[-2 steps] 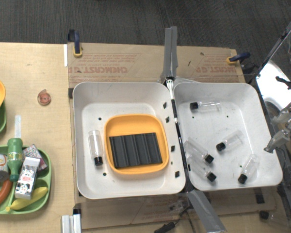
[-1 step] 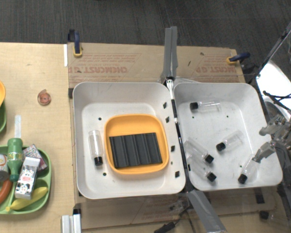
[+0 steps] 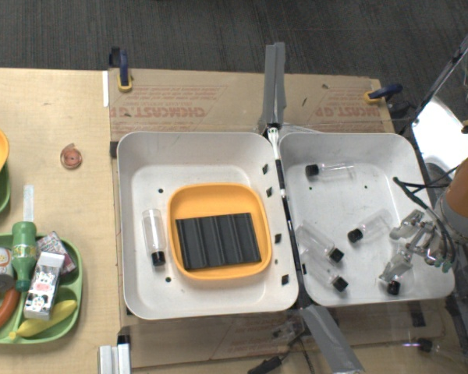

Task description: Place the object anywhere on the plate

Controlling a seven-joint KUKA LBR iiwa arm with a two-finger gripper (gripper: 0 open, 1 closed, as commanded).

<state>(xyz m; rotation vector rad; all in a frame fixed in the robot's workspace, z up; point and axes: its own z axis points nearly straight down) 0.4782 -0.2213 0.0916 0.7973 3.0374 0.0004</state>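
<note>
- Where the right bin [image 3: 374,294] curves up at its near wall, two clear vials with black caps lie: one [image 3: 340,284] near the middle, another [image 3: 391,285] further right.
- Just above that second vial hangs the gripper [image 3: 404,254], tilted down and leftward. Whether it is apart or together, I cannot tell, and nothing shows clamped in it.
- Behind it the grey arm [image 3: 452,209] enters from the right edge, bent low over the bin.
- Level with the gripper, in the left bin [image 3: 132,209], an orange plate [image 3: 218,195] carries a black ridged block [image 3: 217,240]; another vial [image 3: 154,236] lies just beside the plate's left rim.
- Farthest back, one more vial [image 3: 329,170] lies near the right bin's far wall.
</note>
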